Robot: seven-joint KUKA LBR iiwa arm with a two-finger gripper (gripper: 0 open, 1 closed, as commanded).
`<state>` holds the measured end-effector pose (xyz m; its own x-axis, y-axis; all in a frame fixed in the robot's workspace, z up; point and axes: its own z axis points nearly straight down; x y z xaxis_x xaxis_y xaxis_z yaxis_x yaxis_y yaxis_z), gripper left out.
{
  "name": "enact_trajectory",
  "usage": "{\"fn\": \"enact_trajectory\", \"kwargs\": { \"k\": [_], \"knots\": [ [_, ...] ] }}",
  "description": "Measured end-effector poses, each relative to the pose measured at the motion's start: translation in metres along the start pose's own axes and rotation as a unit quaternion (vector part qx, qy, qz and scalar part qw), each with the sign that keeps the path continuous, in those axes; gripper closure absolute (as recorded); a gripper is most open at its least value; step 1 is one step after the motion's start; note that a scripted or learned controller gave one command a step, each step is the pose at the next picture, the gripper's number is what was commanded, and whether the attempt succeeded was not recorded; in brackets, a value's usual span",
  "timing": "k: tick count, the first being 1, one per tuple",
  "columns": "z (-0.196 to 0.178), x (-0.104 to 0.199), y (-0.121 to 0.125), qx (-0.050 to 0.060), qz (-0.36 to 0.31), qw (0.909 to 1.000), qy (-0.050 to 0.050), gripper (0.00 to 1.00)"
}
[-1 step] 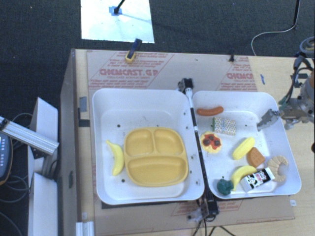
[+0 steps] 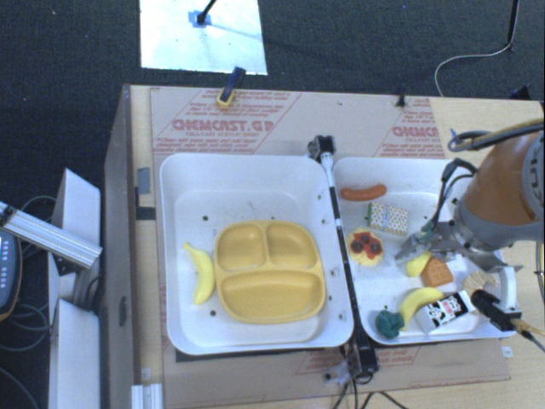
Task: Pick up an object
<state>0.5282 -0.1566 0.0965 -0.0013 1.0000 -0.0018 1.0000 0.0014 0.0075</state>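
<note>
Right white bin [image 2: 409, 170]: gripper [image 2: 415, 250], grip state unclear, low beside yellow piece [image 2: 416, 265] and orange wedge [image 2: 437, 273].

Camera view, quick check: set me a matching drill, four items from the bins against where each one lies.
Items:
1. yellow divided plate
2. sausage
3. green toy
4. lone banana

Places:
A. near corner of the right bin
B. far end of the right bin
C. middle of the left bin
D. left bin, beside the plate's left edge

Pairs: 1-C, 2-B, 3-A, 4-D
</note>
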Motion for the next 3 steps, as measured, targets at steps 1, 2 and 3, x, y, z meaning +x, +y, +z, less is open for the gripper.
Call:
{"fn": "enact_trajectory", "kwargs": {
  "k": [1,2,3],
  "knots": [
    [-0.011,-0.002,0.002,-0.003,0.000,1.0000,-0.002,1.00],
    [0.008,0.029,0.048,-0.002,-0.001,1.0000,0.000,1.00],
    [-0.127,0.063,0.074,0.000,-0.002,1.0000,0.000,1.00]
  ]
}}
